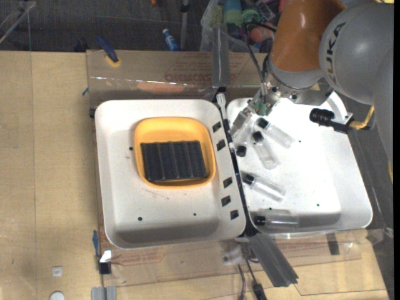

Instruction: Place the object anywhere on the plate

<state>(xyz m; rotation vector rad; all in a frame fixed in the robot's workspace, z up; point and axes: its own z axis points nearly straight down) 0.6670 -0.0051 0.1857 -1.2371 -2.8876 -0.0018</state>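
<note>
Nearest us, a clear vial (277, 219) lies along the right bin's (350, 167) front wall, with more vials (265, 187) just behind. We see the arm (340, 36) bent down from the right, its tool (258, 107) low at that bin's back-left corner; its state we cannot tell. On the plate (174, 129) in the left bin (119, 186) lies a dark ribbed slab (174, 160).

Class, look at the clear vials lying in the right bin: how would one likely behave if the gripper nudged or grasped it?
Each vial lies on its side and looks round, so probably rolls when nudged. Its clear, smooth body suggests a slippery, light, possibly fragile grasp.
</note>
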